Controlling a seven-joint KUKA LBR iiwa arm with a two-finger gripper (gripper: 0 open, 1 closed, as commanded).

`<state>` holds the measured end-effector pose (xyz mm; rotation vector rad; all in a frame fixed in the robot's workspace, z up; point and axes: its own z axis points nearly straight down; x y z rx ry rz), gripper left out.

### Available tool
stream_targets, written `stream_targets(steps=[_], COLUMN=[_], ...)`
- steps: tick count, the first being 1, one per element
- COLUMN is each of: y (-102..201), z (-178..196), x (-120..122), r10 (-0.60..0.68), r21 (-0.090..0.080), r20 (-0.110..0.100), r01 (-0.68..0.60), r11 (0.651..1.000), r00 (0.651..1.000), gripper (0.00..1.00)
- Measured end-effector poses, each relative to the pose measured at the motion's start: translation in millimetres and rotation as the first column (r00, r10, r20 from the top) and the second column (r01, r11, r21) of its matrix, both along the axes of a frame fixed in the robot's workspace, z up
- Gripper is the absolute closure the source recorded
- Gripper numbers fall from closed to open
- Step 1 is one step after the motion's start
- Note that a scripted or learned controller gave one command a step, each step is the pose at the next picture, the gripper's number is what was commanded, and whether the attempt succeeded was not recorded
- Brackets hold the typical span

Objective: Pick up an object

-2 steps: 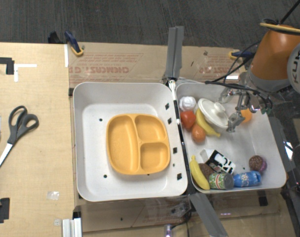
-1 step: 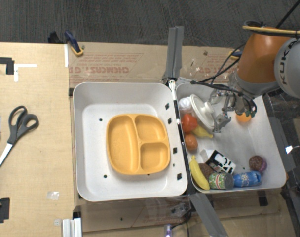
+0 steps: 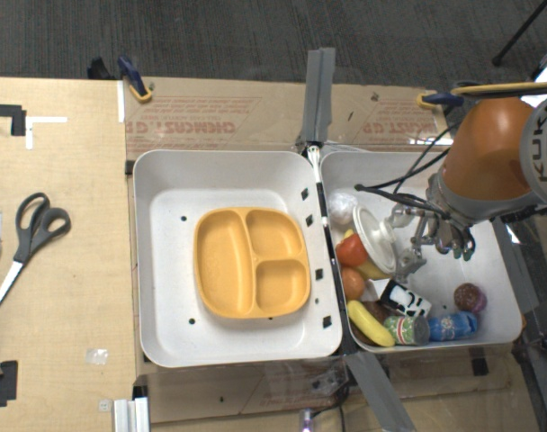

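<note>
Arm's gripper hangs low over the right bin — finger state cannot be told, nothing visibly held. A pile lies along that bin's left and near sides: clear cup, tomato, banana, blue bottle, dark ball. Left bin holds a yellow divided plate. Scissors on the bench.

Orange-yellow tray in white bin — yellow banana.
</note>
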<state>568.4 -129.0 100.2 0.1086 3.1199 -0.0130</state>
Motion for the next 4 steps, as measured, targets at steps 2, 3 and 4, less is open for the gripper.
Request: stream_targets(steps=[2, 3, 4], y=[-92, -92, -92], z=[-6, 7, 7], x=[93, 95, 95], r10=[0.074, 0.074, 0.073], r21=[0.008, 0.005, 0.006], r20=[-0.012, -0.001, -0.002], r01=[-0.074, -0.074, -0.073], r11=[0.997, 0.997, 0.997], r00=[0.997, 0.997, 0.997], gripper=[0.00, 1.00, 0.00])
